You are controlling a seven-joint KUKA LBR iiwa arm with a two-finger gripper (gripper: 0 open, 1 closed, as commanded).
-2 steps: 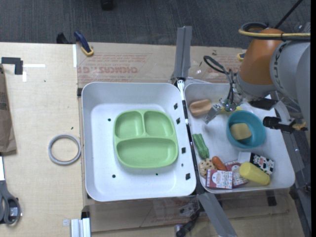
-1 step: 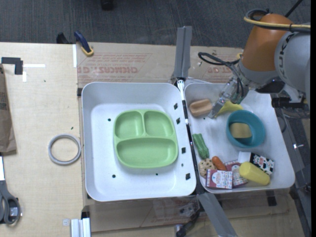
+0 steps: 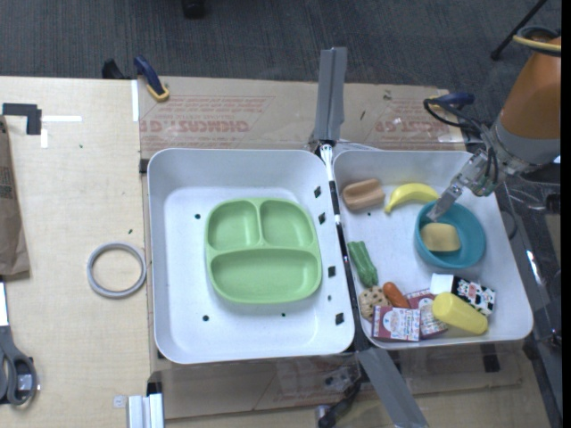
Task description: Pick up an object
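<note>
My gripper (image 3: pixel 443 205) reaches in from the right and its tips sit at the upper left rim of a blue bowl (image 3: pixel 468 243) in the right bin (image 3: pixel 393 163). A pale yellow lump (image 3: pixel 441 236) lies inside the bowl, just below the tips. A banana (image 3: pixel 410 194) lies left of the gripper, and a hot dog bun (image 3: pixel 362 193) is further left. Along the bin's front lie a green pod (image 3: pixel 362 262), a cookie (image 3: pixel 368 300), an orange piece (image 3: pixel 396 294), a red packet (image 3: pixel 398 325), a yellow block (image 3: pixel 460 314) and a cow-patterned carton (image 3: pixel 473 294).
The left bin (image 3: pixel 169 266) holds a green divided plate (image 3: pixel 264 251). On the bench to the left lie a grey tape ring (image 3: pixel 117 268), scissors (image 3: pixel 16 374) and a brown bag (image 3: pixel 9 212). A metal divider (image 3: pixel 330 96) stands between the bins at the back.
</note>
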